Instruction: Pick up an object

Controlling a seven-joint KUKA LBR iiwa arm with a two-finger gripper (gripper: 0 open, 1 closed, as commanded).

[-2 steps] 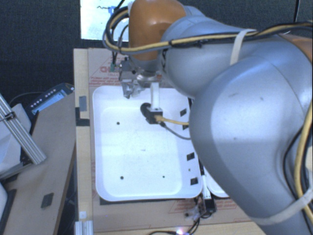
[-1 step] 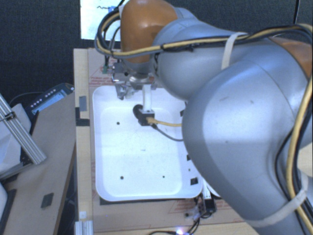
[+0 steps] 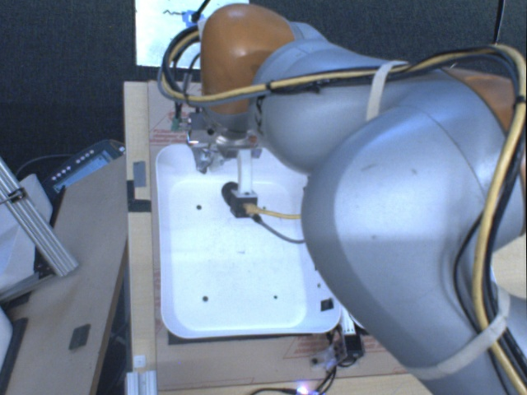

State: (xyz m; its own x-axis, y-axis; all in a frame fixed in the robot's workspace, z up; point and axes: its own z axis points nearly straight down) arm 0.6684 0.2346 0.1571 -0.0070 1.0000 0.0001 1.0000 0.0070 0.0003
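A large grey robot arm with an orange band above its wrist reached in from the right and covered the whole right side of a shallow white bin that sat on a tan wooden surface. The pincer hung at the bin's far edge, low over the rim and towards its far left corner. From where I stood I could not tell whether the pincer was open or closed, and I saw nothing between its tips. A small black piece lay just inside the bin's near right corner, close against the edge of the arm and well apart from the pincer; it was too small for me to tell what it was. Three tiny dark dots marked the bin's white floor, one towards the far left and two nearer the front. To the left of the bin, on the surface, lay a grey device with a row of buttons, a ribbed metal rail set at a slant, and a small dark square. Beyond the bin's far edge a white sheet of paper with a blue scribble hung on a dark wall. In front of the bin's near right corner sat a tangle of wires.
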